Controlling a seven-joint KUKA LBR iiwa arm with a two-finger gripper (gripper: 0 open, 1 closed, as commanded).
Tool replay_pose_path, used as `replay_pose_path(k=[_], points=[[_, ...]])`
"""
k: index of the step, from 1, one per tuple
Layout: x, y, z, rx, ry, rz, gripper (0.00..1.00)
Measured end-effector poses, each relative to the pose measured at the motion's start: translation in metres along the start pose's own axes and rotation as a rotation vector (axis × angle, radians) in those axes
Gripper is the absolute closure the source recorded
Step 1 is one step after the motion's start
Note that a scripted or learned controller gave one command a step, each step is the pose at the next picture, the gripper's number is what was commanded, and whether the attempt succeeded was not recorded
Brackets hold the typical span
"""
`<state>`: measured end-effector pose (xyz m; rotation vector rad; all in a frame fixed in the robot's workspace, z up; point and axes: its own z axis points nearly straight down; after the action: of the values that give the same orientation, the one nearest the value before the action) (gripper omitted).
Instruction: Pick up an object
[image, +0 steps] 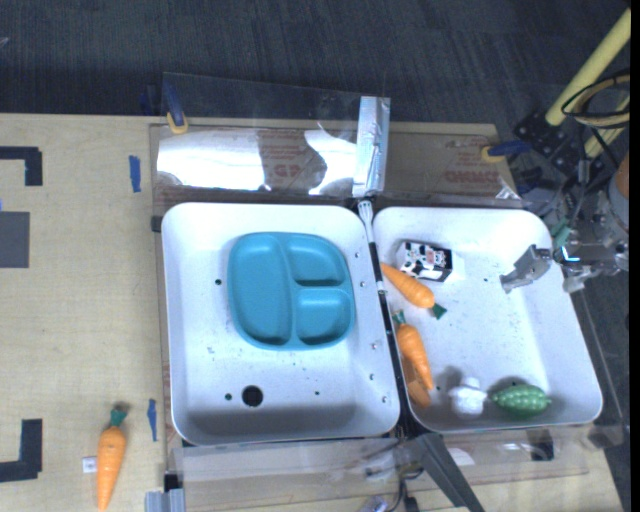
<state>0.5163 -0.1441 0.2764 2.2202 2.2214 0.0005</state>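
While the arm reaches in from the right, its gripper (522, 270) hangs over the right bin (500, 225), near that bin's upper right corner. It holds nothing that can be seen, and whether the claw is released or clenched cannot be told from this slant.

Objects to pick lie in the right bin, all apart from the gripper. A small black-and-white box (426, 260) sits near the upper left part. Just below it, a carrot (408, 287) lies slanted, its green tip pointing toward the bin's middle. A second carrot (413, 356) lies along the left wall, running toward the lower edge. At the bottom, a white lump (466, 400) rests beside a green knobbly piece (520, 400); the two sit close together, and the picture does not show whether they touch.

The left bin (190, 300) bears a blue divided tray (290, 288) near its middle, and a small black disc (252, 396) shows near its lower left. Outside the bins, a third carrot (110, 456) lies on the wooden bench (70, 300) at the lower left. Behind the bins stands a clear shiny sheet (260, 150).
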Motion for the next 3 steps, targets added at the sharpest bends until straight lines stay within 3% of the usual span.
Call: replay_pose_path(k=[1,2,3], points=[[0.058,0.005,0.096,0.009,0.003,0.016,0.00],[0.056,0.006,0.092,0.002,0.001,0.019,0.00],[0.043,0.054,0.187,-0.004,0.000,-0.125,0.00]])
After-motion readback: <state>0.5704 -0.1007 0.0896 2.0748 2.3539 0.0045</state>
